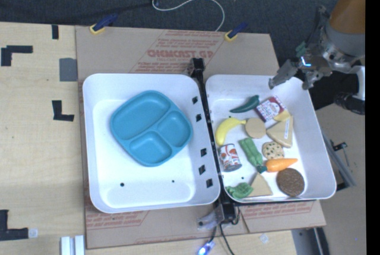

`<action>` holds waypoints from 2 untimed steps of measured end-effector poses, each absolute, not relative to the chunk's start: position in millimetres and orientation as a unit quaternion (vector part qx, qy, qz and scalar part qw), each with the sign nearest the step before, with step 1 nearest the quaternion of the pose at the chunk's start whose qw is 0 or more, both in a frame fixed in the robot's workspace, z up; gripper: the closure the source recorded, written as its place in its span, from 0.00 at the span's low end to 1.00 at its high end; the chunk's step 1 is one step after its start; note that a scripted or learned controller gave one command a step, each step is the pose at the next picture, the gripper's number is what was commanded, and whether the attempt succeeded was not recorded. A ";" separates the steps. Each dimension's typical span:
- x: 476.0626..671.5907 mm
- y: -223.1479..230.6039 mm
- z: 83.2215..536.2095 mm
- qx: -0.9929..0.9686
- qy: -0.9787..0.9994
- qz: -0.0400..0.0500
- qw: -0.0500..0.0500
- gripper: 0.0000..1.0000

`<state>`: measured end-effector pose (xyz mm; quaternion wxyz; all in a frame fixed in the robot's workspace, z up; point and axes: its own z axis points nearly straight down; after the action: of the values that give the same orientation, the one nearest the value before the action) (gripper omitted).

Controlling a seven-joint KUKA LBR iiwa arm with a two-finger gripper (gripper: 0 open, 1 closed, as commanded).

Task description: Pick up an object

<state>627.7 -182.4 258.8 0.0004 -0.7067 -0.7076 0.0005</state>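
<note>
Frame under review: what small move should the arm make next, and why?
Probably ease the gripper left and down into the right bin. It hangs above that bin's upper right corner holding nothing, while the toy food, such as the banana, lies lower left of it.

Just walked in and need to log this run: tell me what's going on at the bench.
A grey arm with an orange band reaches in from the right, its gripper over the far right corner of the right bin, holding nothing visible. That bin holds toy food: a banana, a carrot, a cookie and more. The left bin holds a blue divided plate. Nothing is picked up yet.
</note>
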 end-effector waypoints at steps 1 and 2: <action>576.0 -138.6 302.9 -0.706 -0.708 0.000 0.001 0.00; 497.8 -77.0 443.2 -0.704 -0.710 -0.004 -0.003 0.00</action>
<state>497.8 -77.0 443.2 -0.0032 -0.7041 -0.7100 -0.0041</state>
